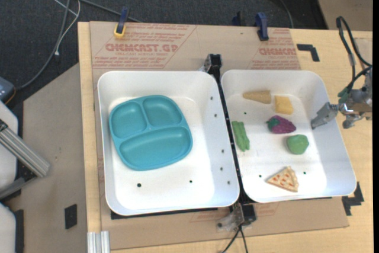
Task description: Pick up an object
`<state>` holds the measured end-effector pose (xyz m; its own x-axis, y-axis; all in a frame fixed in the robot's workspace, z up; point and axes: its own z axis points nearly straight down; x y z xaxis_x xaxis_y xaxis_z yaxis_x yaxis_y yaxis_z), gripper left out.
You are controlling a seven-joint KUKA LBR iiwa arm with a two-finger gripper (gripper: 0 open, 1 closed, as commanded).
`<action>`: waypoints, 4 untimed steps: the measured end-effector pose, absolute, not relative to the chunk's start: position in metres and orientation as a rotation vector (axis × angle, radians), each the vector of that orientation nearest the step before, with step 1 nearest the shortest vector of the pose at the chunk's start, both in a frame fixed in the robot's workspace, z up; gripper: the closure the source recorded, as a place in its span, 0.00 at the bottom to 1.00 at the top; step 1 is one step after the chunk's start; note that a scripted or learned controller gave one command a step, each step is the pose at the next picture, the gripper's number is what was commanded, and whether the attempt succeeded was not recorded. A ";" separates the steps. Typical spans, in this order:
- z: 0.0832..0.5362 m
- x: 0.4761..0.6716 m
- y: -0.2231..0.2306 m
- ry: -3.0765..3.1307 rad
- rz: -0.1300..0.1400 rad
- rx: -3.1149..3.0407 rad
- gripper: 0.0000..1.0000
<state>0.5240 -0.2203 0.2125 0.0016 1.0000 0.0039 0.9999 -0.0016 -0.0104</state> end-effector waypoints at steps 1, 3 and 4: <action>0.216 0.526 -0.220 -2.219 0.002 -2.218 0.00; 0.125 0.534 -0.221 -2.216 0.004 -2.215 0.00; 0.083 0.535 -0.216 -2.218 -0.007 -2.208 0.00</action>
<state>0.5353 -0.2161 0.0829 -0.0046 0.9999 0.0116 1.0000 0.0046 -0.0050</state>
